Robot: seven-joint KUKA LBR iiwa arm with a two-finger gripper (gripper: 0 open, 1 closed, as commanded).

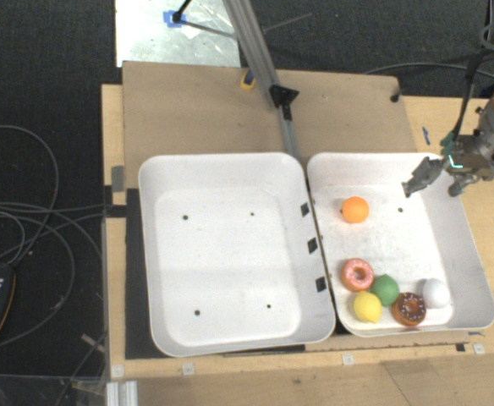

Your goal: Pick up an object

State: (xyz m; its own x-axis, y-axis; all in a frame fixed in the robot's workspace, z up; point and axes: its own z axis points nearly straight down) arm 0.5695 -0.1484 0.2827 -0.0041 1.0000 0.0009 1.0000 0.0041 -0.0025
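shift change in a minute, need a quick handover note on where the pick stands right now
Tool: open, holding nothing, above the upper right rim of the right white bin.
Objects, all in the right bin: round orange ball alone near the middle; clustered at the near end, pink-frosted doughnut, green ball, yellow lemon-shaped piece, chocolate doughnut, white ball.
Done: nothing lifted.
Left: come down on one object, close, lift.

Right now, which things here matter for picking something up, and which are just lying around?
For the job: gripper, open; orange ball; pink donut; green ball; lemon; chocolate donut; white egg; right bin.

Lying about: left bin; tripod leg; floor cables.
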